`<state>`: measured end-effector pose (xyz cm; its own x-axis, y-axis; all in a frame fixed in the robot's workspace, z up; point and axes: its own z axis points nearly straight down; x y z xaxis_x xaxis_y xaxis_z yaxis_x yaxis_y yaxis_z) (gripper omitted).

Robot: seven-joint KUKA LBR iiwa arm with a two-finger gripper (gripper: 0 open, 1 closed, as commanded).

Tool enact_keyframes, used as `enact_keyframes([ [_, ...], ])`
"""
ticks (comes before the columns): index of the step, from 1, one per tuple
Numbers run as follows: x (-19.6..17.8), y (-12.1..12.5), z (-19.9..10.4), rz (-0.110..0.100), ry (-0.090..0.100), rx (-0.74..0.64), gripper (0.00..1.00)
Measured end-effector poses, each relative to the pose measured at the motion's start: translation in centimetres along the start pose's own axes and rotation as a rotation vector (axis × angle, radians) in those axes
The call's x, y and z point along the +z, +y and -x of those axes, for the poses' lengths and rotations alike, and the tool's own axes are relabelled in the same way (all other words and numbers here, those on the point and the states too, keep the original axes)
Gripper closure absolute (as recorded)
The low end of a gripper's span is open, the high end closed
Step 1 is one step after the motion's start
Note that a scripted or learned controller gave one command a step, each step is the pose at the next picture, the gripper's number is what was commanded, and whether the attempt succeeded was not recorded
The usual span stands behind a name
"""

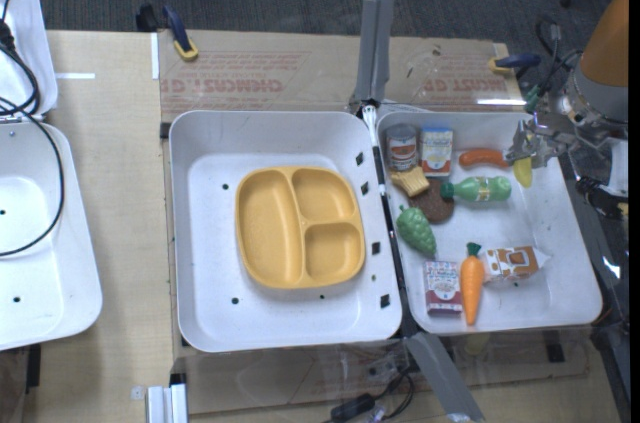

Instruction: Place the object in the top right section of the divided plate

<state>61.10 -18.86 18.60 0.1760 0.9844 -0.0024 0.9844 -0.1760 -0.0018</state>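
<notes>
Banana [523,172] (small, yellow) pinched in claw [524,161]; hot dog [483,156] & green bottle [481,190] just left, divided plate [299,226] far left.

Upside-down red print showing on the cardboard

Red lettering is running reversed across the cardboard sheet [240,71] behind the bins, appearing to read "CHEMICALS"; the labels on the small cartons and the can are staying too blurred to read.

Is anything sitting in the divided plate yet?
No. The yellow divided plate in the left bin has all three sections bare; the carrot and other items lie in the right bin.
</notes>
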Motion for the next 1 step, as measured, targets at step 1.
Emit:
enact_keyframes([
  [1,1.05,-0.27,-9.09,-0.001,0.002,-0.140,1.00],
])
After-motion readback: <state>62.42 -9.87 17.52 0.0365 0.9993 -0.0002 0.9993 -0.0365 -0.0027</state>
